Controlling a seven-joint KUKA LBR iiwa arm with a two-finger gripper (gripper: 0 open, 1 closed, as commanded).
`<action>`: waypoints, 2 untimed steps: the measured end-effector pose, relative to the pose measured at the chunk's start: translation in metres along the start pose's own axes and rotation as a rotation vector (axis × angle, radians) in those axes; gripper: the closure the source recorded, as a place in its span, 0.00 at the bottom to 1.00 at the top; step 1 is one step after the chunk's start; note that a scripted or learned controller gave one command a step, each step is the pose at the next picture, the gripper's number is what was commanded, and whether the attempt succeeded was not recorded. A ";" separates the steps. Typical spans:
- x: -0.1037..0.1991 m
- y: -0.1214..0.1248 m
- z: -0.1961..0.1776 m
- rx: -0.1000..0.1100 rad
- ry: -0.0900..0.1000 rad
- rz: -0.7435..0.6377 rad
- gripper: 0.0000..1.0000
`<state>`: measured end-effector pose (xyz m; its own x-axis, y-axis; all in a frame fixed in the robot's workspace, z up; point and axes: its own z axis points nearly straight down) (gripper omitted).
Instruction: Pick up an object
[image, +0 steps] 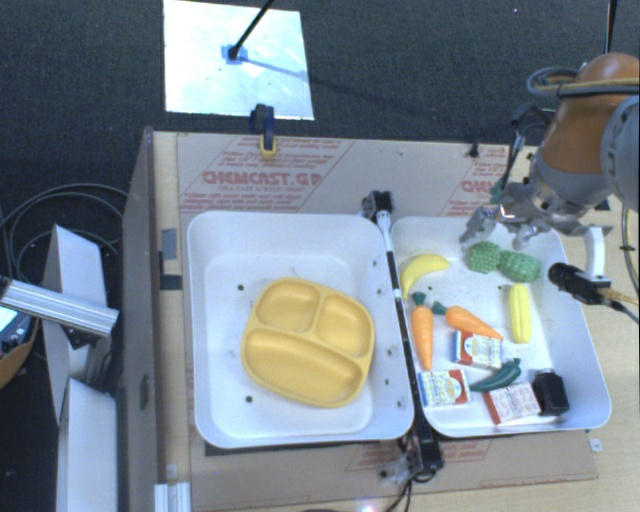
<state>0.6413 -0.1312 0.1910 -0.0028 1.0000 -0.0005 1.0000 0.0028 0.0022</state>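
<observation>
Cardboard covers the desk under two white bins. Toy food lies in the right bin (590, 395); a knobbly green vegetable (503, 261) sits at its far end, just below my jaws (505, 228). Whether they are wide or narrow I cannot tell. A yellow divided tray (308, 341) rests in the left bin (215, 300).

Bright even overhead light, soft shadows – mild glare on the white bins (300, 232), slightly grainy
</observation>
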 end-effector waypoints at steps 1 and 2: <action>-0.008 -0.051 0.108 0.012 0.002 0.004 0.00; 0.001 -0.095 0.107 0.004 0.002 0.003 0.00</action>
<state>0.5467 -0.1308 0.0838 -0.0002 1.0000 0.0010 1.0000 0.0002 -0.0020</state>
